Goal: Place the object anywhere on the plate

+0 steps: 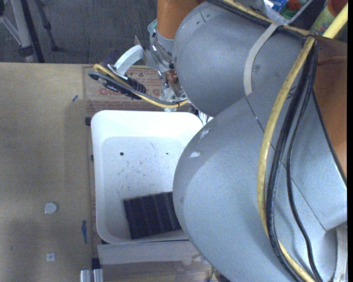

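Object: a dark, ribbed, rectangular slab (151, 215) on the speckled white bin (110, 165) floor; jaws' state untellable.

Grey arm (265, 165) looming across frame, orange band (171, 16) at top

Arm (248, 182): big rounded grey metallic casings, smooth and glossy, with soft highlights. A thin seam line runs across the lower link, and a pale strap (259, 47) wraps over the upper link. Orange band (174, 16) at the top, above the wrist. Wrist section (160, 52) below it is silver and ringed, with a small copper-coloured fitting beside it. Cable bundle (276, 165) runs along the casing: one yellow hose plus several black leads. A second yellow-and-black loom (132, 91) loops out from the wrist, next to a white curved bracket (128, 58).
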Robot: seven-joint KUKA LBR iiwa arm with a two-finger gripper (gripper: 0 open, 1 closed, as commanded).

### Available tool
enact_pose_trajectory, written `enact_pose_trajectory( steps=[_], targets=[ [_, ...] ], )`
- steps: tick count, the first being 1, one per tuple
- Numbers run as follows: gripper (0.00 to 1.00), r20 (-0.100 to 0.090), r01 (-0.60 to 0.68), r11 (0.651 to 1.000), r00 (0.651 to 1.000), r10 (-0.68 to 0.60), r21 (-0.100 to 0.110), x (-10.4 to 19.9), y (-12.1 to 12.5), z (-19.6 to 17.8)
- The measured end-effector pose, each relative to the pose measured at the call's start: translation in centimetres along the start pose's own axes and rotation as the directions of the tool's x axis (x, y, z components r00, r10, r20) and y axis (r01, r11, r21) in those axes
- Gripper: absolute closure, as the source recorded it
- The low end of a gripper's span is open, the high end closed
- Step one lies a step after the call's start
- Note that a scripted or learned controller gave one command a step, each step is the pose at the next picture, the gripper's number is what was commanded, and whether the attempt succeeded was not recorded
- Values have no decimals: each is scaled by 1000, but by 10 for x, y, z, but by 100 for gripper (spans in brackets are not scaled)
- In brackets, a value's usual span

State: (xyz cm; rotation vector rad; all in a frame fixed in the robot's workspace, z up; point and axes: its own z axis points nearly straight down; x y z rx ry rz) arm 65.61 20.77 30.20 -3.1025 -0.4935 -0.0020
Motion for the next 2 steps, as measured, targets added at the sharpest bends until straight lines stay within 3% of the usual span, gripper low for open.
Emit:
enact_pose_trajectory(
  steps=[1, 2],
  targets=[
    [100, -1, 2, 1000, 1000, -2, -1, -32, 54, -133],
    [100, 5, 392, 920, 920, -392, 3, -28, 52, -71]
  ],
)
